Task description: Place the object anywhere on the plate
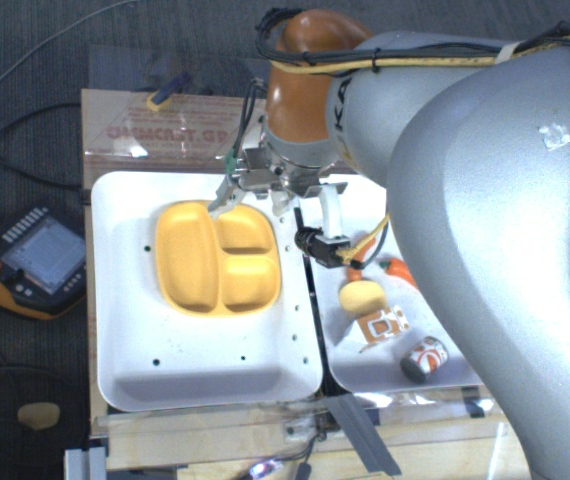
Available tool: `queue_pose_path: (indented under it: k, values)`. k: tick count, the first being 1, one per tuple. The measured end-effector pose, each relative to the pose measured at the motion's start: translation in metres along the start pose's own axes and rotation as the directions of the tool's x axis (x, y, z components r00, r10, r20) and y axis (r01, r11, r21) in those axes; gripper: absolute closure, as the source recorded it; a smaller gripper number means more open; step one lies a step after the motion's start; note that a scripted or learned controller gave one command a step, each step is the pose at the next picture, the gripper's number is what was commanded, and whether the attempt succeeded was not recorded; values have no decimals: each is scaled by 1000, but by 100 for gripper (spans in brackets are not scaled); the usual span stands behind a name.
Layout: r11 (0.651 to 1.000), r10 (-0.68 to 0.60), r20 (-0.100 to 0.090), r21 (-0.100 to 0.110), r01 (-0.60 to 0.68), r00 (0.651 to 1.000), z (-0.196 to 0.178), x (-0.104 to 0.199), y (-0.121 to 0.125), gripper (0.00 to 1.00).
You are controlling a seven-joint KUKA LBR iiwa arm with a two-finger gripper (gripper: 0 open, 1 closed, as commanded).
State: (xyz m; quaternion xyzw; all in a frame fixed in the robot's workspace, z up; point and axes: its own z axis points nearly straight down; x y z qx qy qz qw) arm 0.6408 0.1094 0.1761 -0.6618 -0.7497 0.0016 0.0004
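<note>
Dark grey carpet (25, 48), strung with loose cables, surrounds a bench where two shallow white bins sit side by side under the bulk of a grey KUKA arm (485, 168) that reaches in from the right, its orange band (310, 78) hanging over the bins' far edge. Filling much of the left bin (125, 358) is the yellow divided plate (217, 258), one long compartment on its left and two smaller ones on its right, with nothing resting in any of them. Across the central divide, the right bin (360, 373) holds a cluster of small items: a pale yellow lemon-like piece (362, 296), a white-and-orange block (383, 324) just in front of it, a red-and-dark can-shaped object (425, 358) nearer the front edge, and an orange carrot-like piece (397, 268) tucked against the arm. The gripper (265, 190) hangs above the plate's far right corner, close to the strip between the bins; whether it is parted or closed, or carrying anything, cannot be told at this angle, as metal brackets and a dark fitting crowd the view there. Judging by the layout, the objects lie to the gripper's right and toward the front, in the other bin, while the plate sits directly below and to its left, so any carry would be a short sideways trip across the divide. A handheld controller (25, 263) rests on the floor at left.
</note>
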Motion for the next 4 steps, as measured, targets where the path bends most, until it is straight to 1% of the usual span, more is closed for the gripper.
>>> queue_pose_path:
  k: [1,2,3,4]
  values:
    - [979,204,0,1,-204,979,-48,73,-26,0]
    - [928,372,2,4,-372,928,8,124,-89,0]
    - [997,-70,-8,-13,70,997,86,109,-61,0]
    - [902,-431,-1,-1,431,902,48,95,-44,0]
